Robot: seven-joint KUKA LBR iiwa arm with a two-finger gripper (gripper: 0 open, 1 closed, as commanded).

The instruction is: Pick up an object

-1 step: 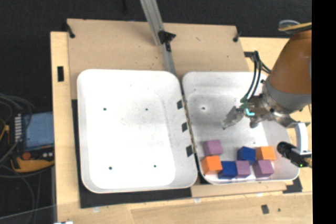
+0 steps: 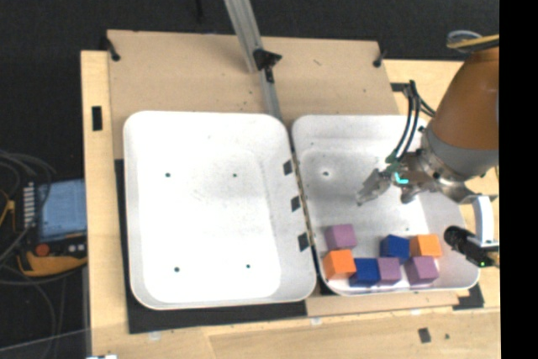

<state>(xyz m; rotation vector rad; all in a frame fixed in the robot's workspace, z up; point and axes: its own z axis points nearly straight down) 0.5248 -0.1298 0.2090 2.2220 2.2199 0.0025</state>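
We see the end effector [image 2: 388,183] hanging over the middle of the right bin [image 2: 336,139], its fingers [image 2: 370,187] slightly spread and nothing between them. The blocks lie apart from it, clustered along the bin's near edge — a purple block [image 2: 340,235] above an orange block [image 2: 340,262], then a blue block [image 2: 366,271], another purple block [image 2: 389,268], a second blue block [image 2: 393,246], a small orange block [image 2: 426,245] and a third purple block [image 2: 422,268]. The left bin [image 2: 210,206] sits beside it on the counter [image 2: 97,181].
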